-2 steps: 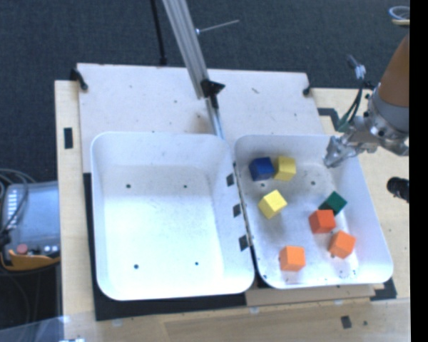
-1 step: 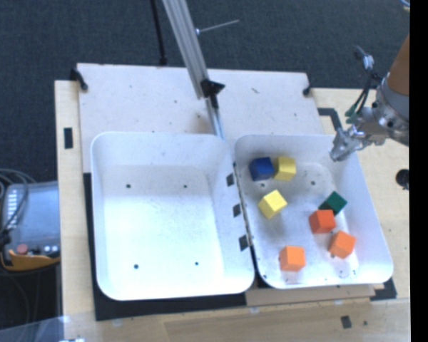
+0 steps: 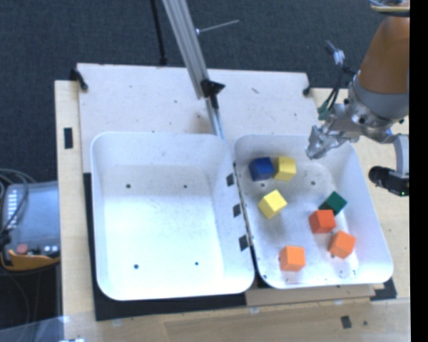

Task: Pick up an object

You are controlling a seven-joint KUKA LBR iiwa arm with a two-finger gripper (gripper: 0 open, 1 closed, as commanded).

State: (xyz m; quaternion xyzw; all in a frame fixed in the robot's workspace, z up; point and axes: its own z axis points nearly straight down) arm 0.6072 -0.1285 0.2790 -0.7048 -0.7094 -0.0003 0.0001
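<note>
The right bin [image 3: 367,212] holds several small blocks. A blue cube [image 3: 262,168] and a yellow cube [image 3: 286,167] sit side by side near its back left. Another yellow cube [image 3: 272,203] lies in front of them. A green cube [image 3: 334,203], a red-orange cube [image 3: 322,221] and two orange cubes [image 3: 342,244] [image 3: 292,257] fill the front right. My gripper [image 3: 317,149] hangs over the bin's back edge, to the right of the yellow cube and above the blocks, with nothing seen between its fingers.
The left bin [image 3: 100,191] stands beside the right one, their rims touching along the middle. A slanted metal pole [image 3: 189,41] rises behind the bins. A grey box with cables [image 3: 28,223] sits off the bench's left edge.
</note>
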